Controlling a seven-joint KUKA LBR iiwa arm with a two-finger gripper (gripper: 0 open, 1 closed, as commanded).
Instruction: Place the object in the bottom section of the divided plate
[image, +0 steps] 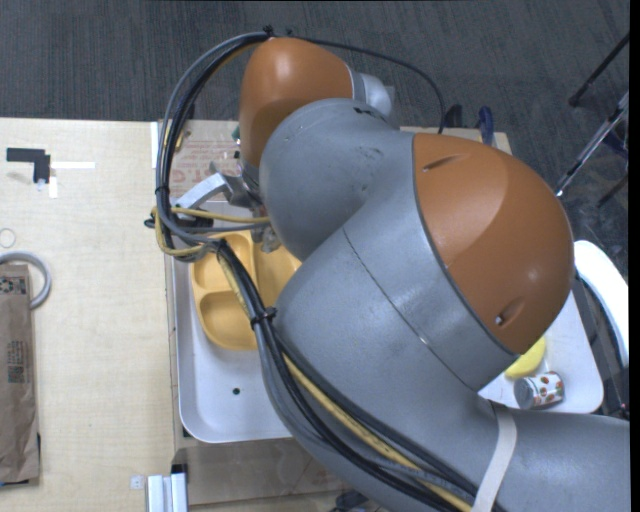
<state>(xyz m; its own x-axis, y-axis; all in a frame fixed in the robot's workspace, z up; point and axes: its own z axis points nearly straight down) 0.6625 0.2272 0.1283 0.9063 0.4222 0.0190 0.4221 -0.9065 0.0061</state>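
Observation:
The grey and orange arm fills most of the camera view and reaches over the left bin (215, 405). A yellow divided plate (225, 300) lies in that bin, mostly covered by the arm and its cables; two of its sections show at its left side. The gripper itself is hidden beneath the wrist. In the right bin (590, 330) a yellow object (530, 360) and a small patterned can (540, 390) peek out from under the arm.
Black cables (185, 200) loop over the left bin's far end. A wooden bench top (80, 320) lies to the left, with a brown paper bag (15, 370) at its left edge. A patterned sheet (205, 155) lies beyond the left bin.

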